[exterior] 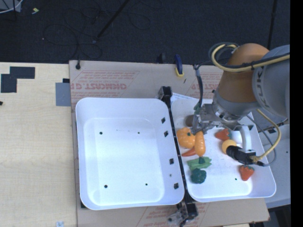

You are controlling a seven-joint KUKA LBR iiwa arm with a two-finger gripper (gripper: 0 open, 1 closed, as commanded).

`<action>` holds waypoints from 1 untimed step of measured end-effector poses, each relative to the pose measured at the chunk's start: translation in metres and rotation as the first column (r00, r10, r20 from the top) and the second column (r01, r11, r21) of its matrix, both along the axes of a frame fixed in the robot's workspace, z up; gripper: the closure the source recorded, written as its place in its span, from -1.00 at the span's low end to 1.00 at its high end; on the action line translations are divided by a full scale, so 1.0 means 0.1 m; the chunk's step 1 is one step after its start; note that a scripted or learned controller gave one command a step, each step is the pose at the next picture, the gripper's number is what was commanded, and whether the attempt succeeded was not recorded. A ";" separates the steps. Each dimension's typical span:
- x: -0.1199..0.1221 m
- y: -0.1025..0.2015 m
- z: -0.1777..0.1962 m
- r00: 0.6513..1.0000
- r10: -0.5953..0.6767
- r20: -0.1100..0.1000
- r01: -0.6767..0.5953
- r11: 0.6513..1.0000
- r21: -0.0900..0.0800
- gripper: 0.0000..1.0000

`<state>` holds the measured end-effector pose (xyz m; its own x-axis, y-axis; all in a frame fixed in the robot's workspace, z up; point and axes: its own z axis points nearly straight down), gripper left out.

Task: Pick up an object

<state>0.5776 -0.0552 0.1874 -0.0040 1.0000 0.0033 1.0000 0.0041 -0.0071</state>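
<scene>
Right of centre, the grey two-finger gripper (pixel 198 126) hangs above an orange plastic toy vegetable (pixel 185 137) in the right shallow white bin (pixel 265 189); whether its jaws are spread cannot be told.

Arm (pixel 272 79): smooth grey casing, rounded segments. Orange band (pixel 241 74) above the wrist, broad and bulbous (glossy, catching light on top). Yellow cable (pixel 218 56) loops over the band; a second yellow run trails below on the right. Dark cable down the left side. Hand (pixel 201 122): grey metal, blocky, detail indistinct.
</scene>
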 end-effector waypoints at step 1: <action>0.35 0.16 0.00 1.000 -0.001 0.006 0.001 1.000 -0.003 1.00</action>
